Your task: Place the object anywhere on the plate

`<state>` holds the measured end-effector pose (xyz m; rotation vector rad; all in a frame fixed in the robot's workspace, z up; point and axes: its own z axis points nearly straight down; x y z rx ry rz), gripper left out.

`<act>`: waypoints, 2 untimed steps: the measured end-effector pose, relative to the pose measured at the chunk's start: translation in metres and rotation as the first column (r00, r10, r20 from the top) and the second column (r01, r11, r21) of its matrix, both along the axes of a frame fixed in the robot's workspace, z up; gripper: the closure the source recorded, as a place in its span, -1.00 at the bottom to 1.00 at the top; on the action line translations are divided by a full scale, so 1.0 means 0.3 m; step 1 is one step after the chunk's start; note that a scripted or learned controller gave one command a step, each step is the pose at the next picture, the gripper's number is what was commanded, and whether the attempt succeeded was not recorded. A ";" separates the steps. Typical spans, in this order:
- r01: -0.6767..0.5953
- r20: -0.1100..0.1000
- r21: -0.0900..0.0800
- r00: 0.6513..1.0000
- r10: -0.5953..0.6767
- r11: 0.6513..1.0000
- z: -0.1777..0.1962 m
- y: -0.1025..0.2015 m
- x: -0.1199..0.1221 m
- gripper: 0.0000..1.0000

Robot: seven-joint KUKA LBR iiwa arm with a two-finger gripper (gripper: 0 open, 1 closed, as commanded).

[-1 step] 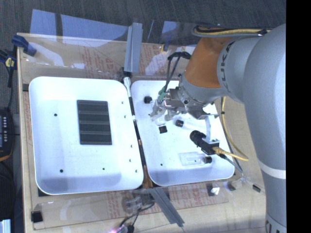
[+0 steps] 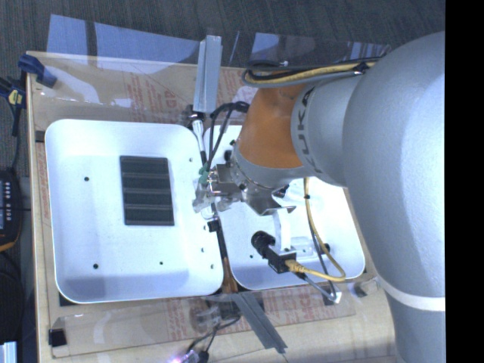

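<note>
Camera view: dark ribbed plate (image 2: 147, 190) lay in left bin (image 2: 76, 263); tool (image 2: 210, 195) hung over bins' divide, opening indiscernible.

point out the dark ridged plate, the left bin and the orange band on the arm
plate (image 2: 147, 190), camera view, middle of its ridged top
left bin (image 2: 83, 225), camera view, bare white floor left of the plate
orange band (image 2: 274, 131), camera view, middle of the orange surface

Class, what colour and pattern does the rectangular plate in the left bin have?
Dark grey to black, with ridged horizontal bands: plate, clearest in the camera view.
</note>
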<state>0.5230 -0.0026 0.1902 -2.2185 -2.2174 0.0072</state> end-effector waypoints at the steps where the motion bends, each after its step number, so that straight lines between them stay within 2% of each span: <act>1: -0.067 0.001 0.000 0.998 0.067 0.998 0.001 0.273 -0.059 1.00; 2: 0.131 0.001 -0.001 0.991 -0.131 0.991 0.011 0.596 -0.063 1.00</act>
